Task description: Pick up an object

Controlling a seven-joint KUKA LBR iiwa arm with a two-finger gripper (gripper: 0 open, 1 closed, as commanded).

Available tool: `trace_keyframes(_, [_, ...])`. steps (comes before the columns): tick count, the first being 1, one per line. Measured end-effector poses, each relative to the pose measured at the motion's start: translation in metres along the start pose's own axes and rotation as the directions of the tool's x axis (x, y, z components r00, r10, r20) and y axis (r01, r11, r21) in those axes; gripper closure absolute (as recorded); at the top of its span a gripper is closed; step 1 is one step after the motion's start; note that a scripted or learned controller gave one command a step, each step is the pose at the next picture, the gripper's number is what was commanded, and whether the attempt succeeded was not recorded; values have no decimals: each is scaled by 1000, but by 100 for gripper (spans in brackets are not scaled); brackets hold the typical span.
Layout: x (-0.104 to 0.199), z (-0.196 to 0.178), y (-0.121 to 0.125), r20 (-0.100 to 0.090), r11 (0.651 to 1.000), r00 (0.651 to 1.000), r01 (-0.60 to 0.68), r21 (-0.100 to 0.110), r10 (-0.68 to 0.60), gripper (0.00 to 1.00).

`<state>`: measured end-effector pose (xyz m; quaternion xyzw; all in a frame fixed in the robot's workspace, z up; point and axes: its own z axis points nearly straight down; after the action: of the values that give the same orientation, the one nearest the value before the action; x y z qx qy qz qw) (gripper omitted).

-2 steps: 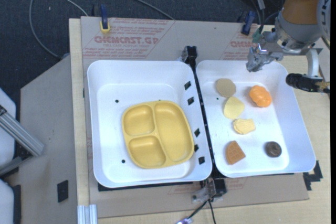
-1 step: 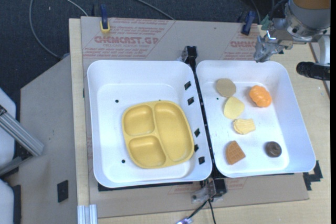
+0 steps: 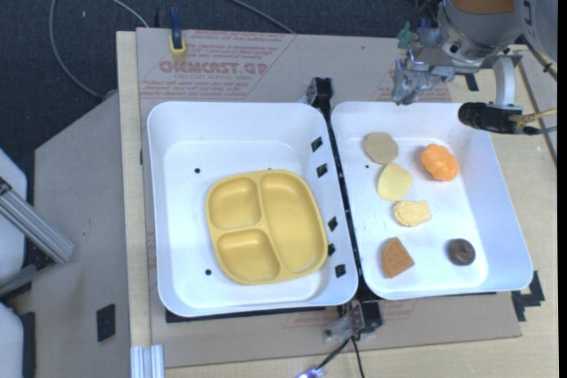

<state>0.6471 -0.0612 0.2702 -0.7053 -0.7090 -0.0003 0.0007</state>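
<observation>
The right bin holds several small food-like pieces: a tan round disc, an orange ball-like piece, a pale yellow piece, a ridged cream piece, an orange-brown wedge and a dark brown round piece. My gripper hangs over the far rim of the right bin, up and to the right of the tan disc. Nothing shows between its fingers.
The left bin holds a yellow divided plate. Black clips join the bins along the middle. A blue-and-yellow clamp sits at the bench's far left corner. Cables lie on the dark floor beyond.
</observation>
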Motion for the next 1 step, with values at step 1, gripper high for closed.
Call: trace_keyframes(1, [54, 19, -1, 0, 1000, 1000, -1, 3, 1, 100])
